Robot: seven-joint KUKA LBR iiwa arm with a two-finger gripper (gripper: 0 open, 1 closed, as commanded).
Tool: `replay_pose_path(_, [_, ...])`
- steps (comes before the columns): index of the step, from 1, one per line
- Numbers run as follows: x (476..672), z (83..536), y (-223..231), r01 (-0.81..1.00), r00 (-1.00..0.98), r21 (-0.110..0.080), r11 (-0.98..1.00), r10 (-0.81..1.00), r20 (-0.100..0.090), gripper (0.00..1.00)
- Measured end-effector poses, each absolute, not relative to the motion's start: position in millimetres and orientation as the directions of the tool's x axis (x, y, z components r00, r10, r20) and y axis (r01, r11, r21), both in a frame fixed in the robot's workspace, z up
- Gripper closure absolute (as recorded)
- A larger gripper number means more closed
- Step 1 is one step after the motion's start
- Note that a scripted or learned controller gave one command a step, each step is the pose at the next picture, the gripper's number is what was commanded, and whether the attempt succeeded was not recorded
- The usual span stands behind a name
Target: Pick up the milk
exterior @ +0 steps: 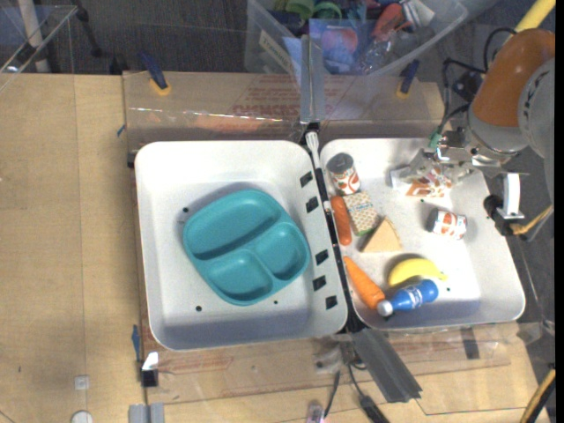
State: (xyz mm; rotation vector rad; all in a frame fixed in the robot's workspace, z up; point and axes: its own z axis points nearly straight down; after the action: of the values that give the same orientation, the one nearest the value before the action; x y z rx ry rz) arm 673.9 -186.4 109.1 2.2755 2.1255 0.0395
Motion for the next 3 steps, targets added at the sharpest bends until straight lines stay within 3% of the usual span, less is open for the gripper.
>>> replay_pose_path(3, [681.4, 108.3, -196.6, 0.992, 0.12, 0.038, -0.121, 0.993, 0.009, 0.0])
